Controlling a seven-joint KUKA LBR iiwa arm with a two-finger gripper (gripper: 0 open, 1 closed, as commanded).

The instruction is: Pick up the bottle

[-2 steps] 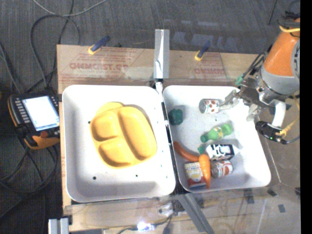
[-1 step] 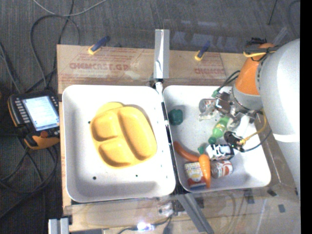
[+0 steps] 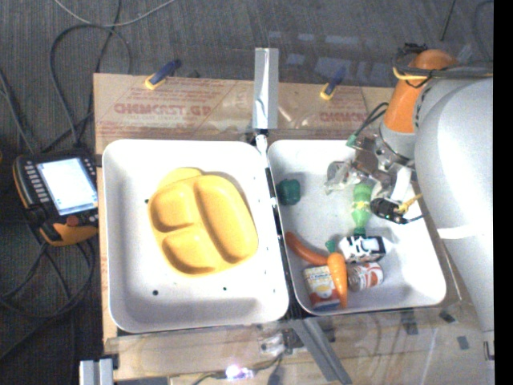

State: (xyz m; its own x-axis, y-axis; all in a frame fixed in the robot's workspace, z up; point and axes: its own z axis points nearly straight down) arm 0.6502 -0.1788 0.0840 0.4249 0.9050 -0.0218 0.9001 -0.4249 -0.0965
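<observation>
The bottle [image 3: 362, 200], green and clear, lies in the right bin [image 3: 417, 287] near its upper middle, directly beneath the gripper [image 3: 353, 175]. The gripper hangs over the bottle's upper end; whether its grip is wide or narrow I cannot tell. Below sit a black-and-white cow toy [image 3: 365, 247], a carrot [image 3: 338, 275], a small can [image 3: 369, 277] and a green block [image 3: 288, 190]. The left bin [image 3: 128, 295] holds a yellow divided plate [image 3: 204, 221].

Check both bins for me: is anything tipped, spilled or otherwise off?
No spill or damage shows. The yellow divided plate sits askew in the left bin. In the right bin, the carrot leans across the small carton, and the green bottle lies below the gripper.
</observation>
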